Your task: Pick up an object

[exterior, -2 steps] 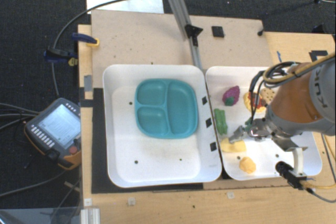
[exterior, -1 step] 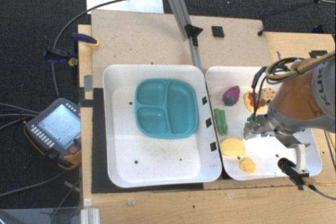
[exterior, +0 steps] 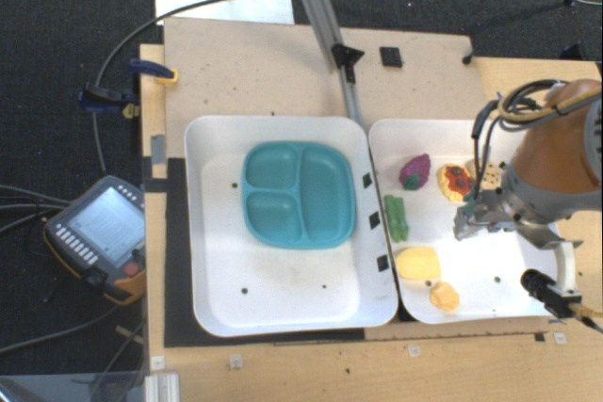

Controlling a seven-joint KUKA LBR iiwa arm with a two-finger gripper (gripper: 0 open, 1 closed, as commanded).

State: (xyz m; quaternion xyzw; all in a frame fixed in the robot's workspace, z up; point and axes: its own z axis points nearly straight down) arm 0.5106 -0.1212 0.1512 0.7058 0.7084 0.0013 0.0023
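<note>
Candidate objects lie in the right bin (exterior: pixel 415 135): a purple toy piece (exterior: pixel 415 170) near the upper left, a red-and-yellow item (exterior: pixel 455 182) just beside it to the right, a green piece (exterior: pixel 397 217) along the left wall, a pale yellow block (exterior: pixel 417 263) below that, and a small orange-yellow piece (exterior: pixel 445 297) near the front edge. All rest on the bin floor, apart from one another. None is seen lifted.

The gripper (exterior: pixel 471 223) is low over the middle of the right bin, near the red-and-yellow item and right of the green piece. Whether it is released or clenched cannot be told; the wrist body hides that end. No object is visibly held.

Judgement: the step in hand is the approach or descent, with the grasp not confirmed. The next move calls for centring on a single item, probably the red-and-yellow one, and closing without pushing it against its purple neighbour.

The left bin (exterior: pixel 212 202) holds a teal divided tray (exterior: pixel 300 194).
</note>
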